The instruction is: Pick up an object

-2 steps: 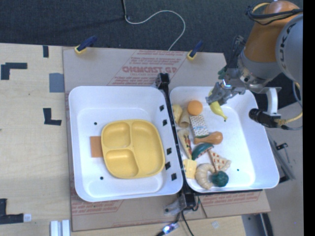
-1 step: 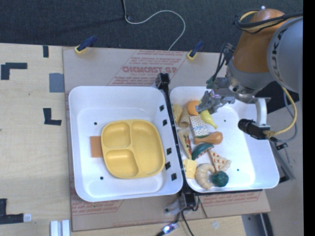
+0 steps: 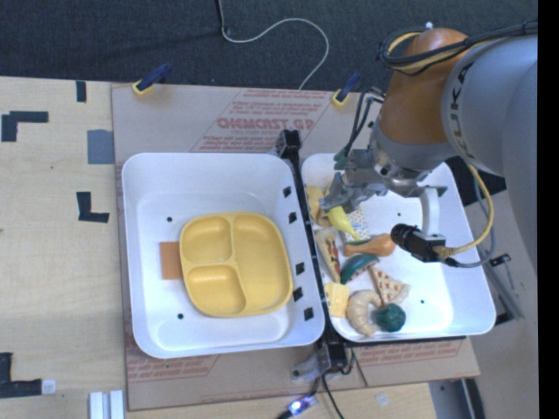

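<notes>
The grey arm with its orange band reaches in from the right and hangs over the right shallow white bin [image 3: 463, 308], its two-finger gripper [image 3: 342, 201] lowered at the bin's upper left part, just above a heap of small toy food pieces. Whether the tool is open, closed or gripping anything cannot be told from this slanted view, as the wrist hides that part. Directly below the gripper lies a yellow banana-like piece [image 3: 343, 223], touching or nearly touching the tool. Beside it, toward the bin's middle, lies an orange-brown drumstick-shaped piece [image 3: 371, 246], and under that a dark green leaf-like piece [image 3: 356, 267]. Nearer the front wall sit a tan wedge like a sandwich slice [image 3: 387, 285], a pale beige shrimp-shaped piece [image 3: 362, 310] and a round teal ball-like piece [image 3: 391, 318] touching it. The left white bin [image 3: 144, 260] holds a yellow three-compartment plastic tray [image 3: 236, 263], lying flat near its middle.
</notes>
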